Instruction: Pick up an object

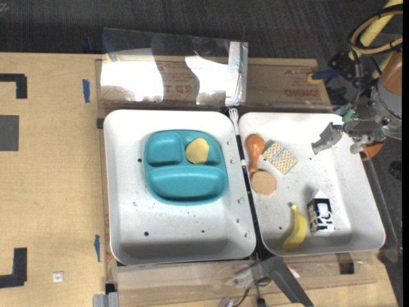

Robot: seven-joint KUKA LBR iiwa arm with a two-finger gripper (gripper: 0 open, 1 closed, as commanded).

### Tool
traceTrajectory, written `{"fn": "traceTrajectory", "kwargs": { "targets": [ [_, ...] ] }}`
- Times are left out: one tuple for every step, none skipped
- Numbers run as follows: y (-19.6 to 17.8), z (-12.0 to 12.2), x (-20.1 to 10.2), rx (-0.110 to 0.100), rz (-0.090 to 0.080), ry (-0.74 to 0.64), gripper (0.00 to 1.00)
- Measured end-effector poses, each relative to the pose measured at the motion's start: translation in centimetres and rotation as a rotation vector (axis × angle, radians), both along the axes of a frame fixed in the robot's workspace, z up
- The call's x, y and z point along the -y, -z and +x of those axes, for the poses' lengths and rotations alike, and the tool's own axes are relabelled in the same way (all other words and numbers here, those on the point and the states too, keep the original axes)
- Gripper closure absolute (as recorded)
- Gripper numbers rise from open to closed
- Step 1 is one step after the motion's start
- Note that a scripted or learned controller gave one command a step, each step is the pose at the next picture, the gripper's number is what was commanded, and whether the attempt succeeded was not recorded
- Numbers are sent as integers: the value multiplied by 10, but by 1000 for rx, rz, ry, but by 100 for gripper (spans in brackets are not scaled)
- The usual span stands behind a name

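My gripper [340, 143] hovers over the upper right part of the right bin [358, 190], its two fingers spread open with nothing between them. Left of it lie an orange pear-shaped toy [255, 148], a checkered yellow-and-white square [280, 158] and a tan round disc [263, 183]. Nearer the front are a yellow banana [295, 228] and a small black-and-white box [321, 215]. In the left bin [121, 197], a teal divided plate [185, 174] carries a yellow round fruit [197, 150] in its upper right compartment.
A clear plastic sheet and cardboard [179, 78] stand behind the bins. Yellow and black cables [374, 31] hang at the top right by the arm. The raised rim between the bins [245, 184] runs down the middle.
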State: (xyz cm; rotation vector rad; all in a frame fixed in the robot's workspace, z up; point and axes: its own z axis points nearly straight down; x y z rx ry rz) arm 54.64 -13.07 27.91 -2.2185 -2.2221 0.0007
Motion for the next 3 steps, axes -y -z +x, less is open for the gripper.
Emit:
{"fn": "traceTrajectory", "kwargs": {
  "targets": [
    [147, -54, -21, 0, 0, 111, 0],
    [172, -54, -1, 45, -11, -41, 0],
    [172, 24, -21, 53, -19, -109, 0]
  ]
}}
